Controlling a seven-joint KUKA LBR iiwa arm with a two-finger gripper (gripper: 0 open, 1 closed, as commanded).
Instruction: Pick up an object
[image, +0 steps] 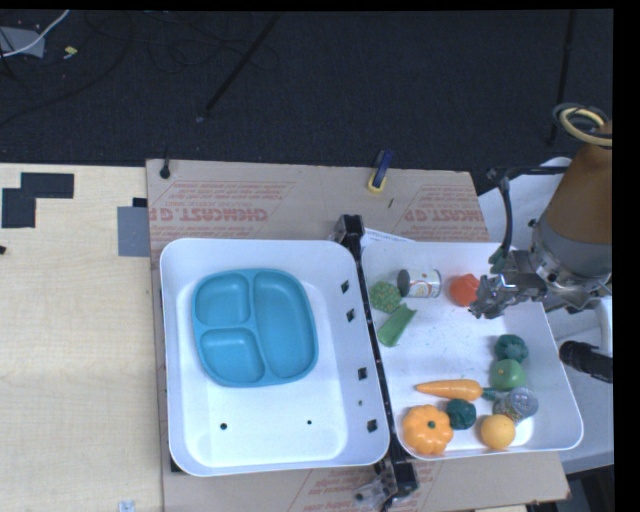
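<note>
Dark carpet lies beyond the counter (70, 330), where a cardboard sheet (260, 205) bears red print, upside down and too blurred to read. On it, the left bin (180, 420) holds a blue divided plate (254, 326). The right bin (560, 430) holds a red ball (463, 290), small can (424, 284), carrot (450, 388) and pumpkin (428, 430). The pincer (490, 300) hovers just right of the red ball; whether its tips are apart, I cannot tell.

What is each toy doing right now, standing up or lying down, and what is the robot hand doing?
small silver tin can: lying on its side.
long orange plastic carrot: lying flat.
blue three-compartment plastic plate: flat in the left bin.
end effector: above the right bin, beside the red plastic tomato.
</note>
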